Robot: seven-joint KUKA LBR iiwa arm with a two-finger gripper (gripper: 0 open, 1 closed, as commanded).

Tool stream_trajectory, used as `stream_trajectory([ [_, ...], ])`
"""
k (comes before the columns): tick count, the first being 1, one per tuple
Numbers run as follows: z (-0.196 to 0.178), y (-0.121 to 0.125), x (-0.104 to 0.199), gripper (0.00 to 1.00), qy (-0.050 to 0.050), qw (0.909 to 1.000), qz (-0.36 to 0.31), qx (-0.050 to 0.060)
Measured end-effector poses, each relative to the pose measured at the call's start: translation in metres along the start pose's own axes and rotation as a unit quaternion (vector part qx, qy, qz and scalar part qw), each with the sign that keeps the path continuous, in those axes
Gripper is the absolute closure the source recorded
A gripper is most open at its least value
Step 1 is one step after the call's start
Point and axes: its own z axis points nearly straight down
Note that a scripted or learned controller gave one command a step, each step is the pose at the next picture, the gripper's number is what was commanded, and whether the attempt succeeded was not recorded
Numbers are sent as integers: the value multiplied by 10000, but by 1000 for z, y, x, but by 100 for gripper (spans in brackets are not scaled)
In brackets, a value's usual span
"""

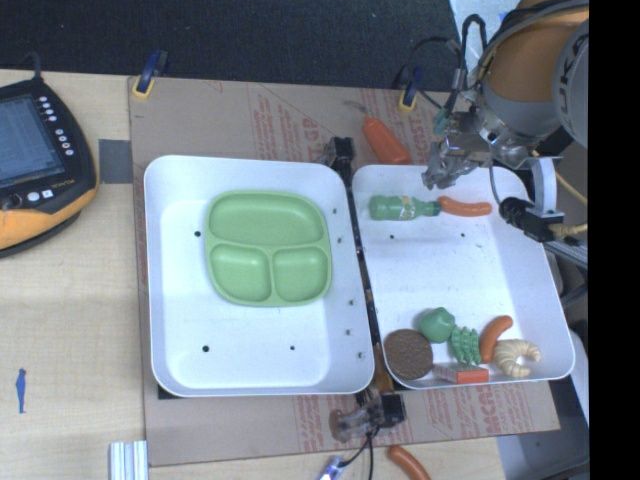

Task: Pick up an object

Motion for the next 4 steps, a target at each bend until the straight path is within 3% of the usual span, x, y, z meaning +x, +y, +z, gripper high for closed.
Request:
stream_trajectory([
  [1, 116, 13, -17, 100, 1, 10000, 11, 59],
  [2, 141, -17, -46, 100, -8, 10000, 2, 10],
  [3, 119, -57, -75, 100, -2, 10000, 10, 11],
  [4, 105, -31, -124, 100, 0, 10000, 14, 2],
])
